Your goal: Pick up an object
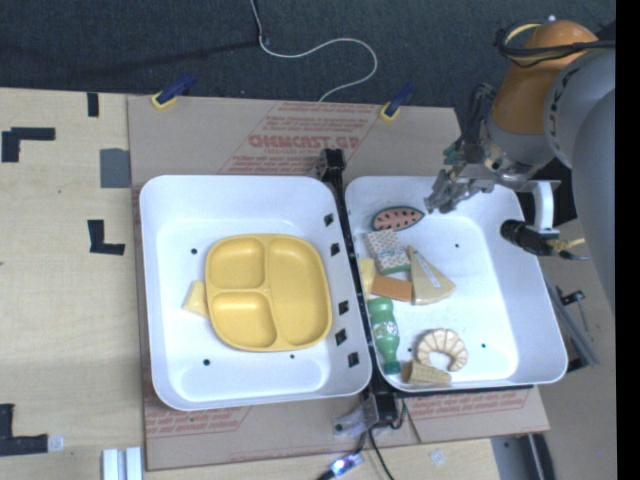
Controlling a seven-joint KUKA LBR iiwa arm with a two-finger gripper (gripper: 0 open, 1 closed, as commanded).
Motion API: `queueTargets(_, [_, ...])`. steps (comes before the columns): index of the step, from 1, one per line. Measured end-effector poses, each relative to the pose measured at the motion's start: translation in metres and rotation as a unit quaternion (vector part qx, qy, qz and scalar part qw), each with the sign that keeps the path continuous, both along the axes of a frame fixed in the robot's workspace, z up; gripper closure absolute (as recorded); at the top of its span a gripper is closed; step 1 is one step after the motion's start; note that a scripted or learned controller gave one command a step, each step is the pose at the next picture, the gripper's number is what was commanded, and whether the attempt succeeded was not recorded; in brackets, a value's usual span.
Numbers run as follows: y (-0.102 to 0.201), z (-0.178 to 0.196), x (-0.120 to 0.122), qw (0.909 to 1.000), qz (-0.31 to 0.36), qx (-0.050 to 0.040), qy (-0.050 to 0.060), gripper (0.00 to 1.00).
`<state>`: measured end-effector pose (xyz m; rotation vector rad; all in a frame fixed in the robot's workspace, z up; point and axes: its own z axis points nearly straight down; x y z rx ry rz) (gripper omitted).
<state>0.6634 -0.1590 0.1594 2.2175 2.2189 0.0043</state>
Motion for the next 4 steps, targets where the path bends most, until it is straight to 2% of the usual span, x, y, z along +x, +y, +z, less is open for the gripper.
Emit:
queueTargets(1, [0.007, 0.045, 0.001, 1.0000, 0.001, 0.0005, 0.001, 1.00])
queueTargets(2, [0.007, 0.067, 0.002, 1.0000, 0.000, 0.0007, 0.002, 1.00])
queueTargets(3, [0.048, 0.064, -0.022, 1.0000, 0.001, 0.0007, 0.004, 1.00])
queueTargets(4, [0.108, 0.060, -0.031, 1.0000, 0.003, 0.0015, 0.004, 1.00])
